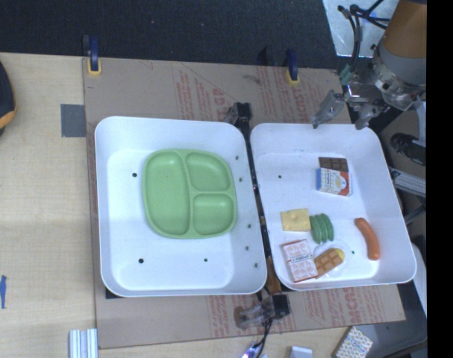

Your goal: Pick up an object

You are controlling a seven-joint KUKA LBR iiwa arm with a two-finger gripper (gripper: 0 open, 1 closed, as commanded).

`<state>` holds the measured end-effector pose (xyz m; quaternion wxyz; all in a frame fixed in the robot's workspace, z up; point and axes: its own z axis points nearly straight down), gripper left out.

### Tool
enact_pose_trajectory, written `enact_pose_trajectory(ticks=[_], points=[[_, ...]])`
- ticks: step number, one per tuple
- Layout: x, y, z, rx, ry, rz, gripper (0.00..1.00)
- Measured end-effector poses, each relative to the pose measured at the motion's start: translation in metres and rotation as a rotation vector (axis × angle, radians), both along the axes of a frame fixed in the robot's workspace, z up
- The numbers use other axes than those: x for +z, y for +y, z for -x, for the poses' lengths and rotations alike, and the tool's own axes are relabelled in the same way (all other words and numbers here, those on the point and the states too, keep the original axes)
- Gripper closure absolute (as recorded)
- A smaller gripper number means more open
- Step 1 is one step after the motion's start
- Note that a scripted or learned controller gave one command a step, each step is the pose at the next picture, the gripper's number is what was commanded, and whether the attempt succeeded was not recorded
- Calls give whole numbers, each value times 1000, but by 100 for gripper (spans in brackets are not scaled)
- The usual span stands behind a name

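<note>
Gripper (344, 108) hovering above far edge of right bin (286, 144), fingers splayed open, nothing between them. Targets all in right bin: chocolate packet (334, 176) near far-right corner, sausage (368, 238) at right edge, cheese (295, 220) and green pickle (322, 227) touching mid-bin (crowded, avoid). Best bet: packet, nearest, standing clear — centre over it, descend straight, close across short sides.

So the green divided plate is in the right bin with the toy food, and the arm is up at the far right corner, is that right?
Not quite. The camera view shows the green divided plate alone in the left bin; the toy food lies in the right bin. The arm is indeed at the far right corner.
</note>
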<state>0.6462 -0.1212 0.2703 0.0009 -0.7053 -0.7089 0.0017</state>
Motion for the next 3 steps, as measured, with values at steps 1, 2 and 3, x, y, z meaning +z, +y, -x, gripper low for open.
enact_pose_trajectory(ticks=[1,2,3], points=[[-92,-35,43,-3,10,0,0],[-145,-70,-11,1,-2,2,0],[-153,-74,15,-1,3,0,0]])
